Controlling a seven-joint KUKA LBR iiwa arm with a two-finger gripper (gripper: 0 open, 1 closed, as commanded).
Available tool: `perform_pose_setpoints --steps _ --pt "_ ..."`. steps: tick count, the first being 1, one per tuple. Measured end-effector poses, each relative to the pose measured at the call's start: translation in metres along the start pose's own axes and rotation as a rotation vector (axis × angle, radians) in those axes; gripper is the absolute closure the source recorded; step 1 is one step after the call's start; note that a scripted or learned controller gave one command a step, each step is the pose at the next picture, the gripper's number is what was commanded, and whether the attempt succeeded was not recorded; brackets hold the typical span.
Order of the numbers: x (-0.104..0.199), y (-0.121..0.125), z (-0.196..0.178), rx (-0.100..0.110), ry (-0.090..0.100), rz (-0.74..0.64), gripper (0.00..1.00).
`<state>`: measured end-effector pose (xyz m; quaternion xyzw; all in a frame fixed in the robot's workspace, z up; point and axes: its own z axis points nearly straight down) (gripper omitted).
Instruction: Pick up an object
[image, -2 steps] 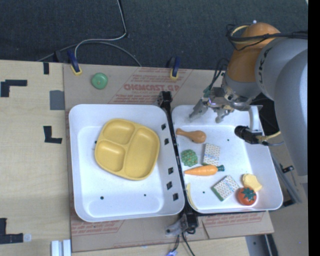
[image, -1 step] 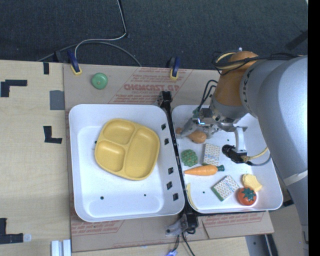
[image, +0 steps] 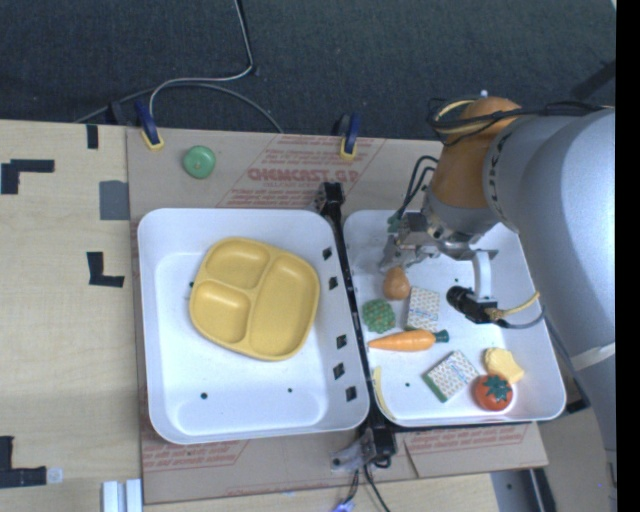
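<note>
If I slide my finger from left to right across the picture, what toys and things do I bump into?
Green ball → yellow divided plate → broccoli → carrot → checkered block → tomato.

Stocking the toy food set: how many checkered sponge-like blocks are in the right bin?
2. One checkered block lies mid-bin, just above the carrot; the other sits lower, left of the tomato. The arm may hide more.
</note>
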<state>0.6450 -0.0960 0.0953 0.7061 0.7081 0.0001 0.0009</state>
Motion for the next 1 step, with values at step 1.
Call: perform_pose_setpoints --steps 1 --pt "0.0765 -0.0186 -0.0895 0.001 0.002 -0.001 1.00"
